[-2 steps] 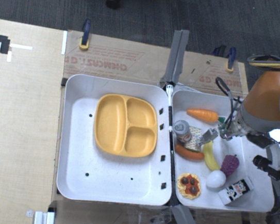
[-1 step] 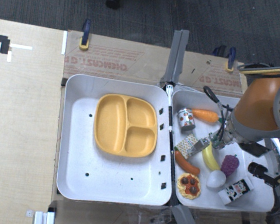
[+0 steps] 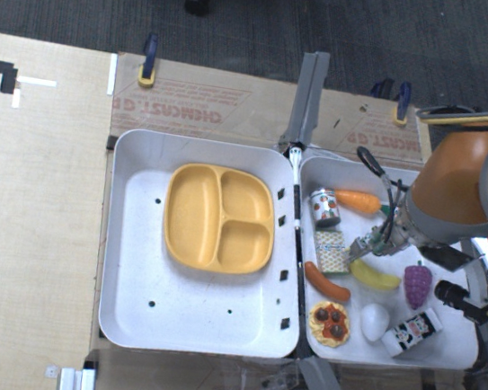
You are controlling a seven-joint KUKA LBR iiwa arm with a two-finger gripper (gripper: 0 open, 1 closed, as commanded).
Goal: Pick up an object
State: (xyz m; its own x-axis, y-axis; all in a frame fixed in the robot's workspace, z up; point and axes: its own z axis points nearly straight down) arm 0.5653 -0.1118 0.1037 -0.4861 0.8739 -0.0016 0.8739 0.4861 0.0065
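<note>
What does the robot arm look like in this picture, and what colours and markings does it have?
The arm is thick and rounded, grey, with a broad orange band above the wrist. Dark letters run along the grey shell near the picture's right edge. Below the band it narrows to a small metallic gripper, with thin dark cables running beside it.

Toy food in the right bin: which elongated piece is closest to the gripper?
The yellow plastic banana, lying right beneath the gripper. The orange carrot sits farther up the bin, and the red-orange sausage lies farther left and lower.
</note>
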